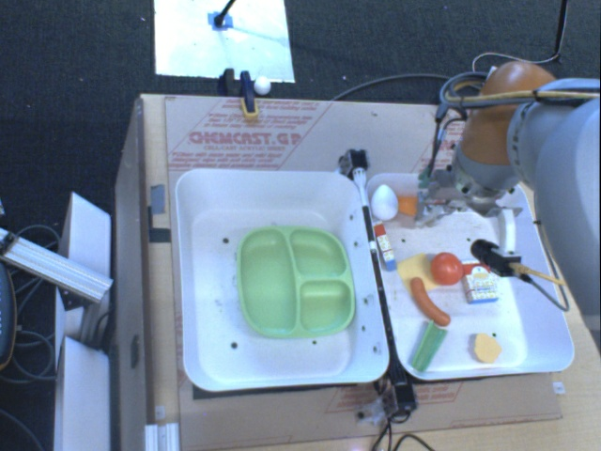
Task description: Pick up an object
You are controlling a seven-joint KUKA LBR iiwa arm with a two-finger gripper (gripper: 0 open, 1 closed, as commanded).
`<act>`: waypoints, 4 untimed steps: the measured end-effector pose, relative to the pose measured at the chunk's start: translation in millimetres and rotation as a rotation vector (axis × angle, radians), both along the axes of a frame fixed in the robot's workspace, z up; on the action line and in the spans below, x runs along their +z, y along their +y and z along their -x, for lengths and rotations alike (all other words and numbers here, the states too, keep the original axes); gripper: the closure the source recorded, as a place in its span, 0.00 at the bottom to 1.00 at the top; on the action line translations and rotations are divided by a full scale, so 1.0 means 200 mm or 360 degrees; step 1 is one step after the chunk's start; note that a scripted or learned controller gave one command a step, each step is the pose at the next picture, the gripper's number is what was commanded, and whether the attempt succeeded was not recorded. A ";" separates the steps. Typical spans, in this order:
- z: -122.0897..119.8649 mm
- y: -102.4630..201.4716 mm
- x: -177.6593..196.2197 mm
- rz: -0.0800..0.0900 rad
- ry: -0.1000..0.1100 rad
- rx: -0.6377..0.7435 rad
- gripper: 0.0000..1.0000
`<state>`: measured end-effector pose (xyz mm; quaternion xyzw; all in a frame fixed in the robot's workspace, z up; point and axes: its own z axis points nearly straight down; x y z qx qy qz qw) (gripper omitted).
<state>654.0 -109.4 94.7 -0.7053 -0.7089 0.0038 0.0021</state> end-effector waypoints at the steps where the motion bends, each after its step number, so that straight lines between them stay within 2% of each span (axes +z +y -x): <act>1: 0.00 0.00 0.00 0.0001 -0.0005 0.0001 0.00; 2: -0.05 0.03 -0.03 0.0015 0.0028 -0.0012 0.00; 3: -0.05 0.04 0.01 0.0012 0.0033 -0.0011 1.00; 4: -0.08 0.22 0.59 -0.0003 -0.0024 0.0001 1.00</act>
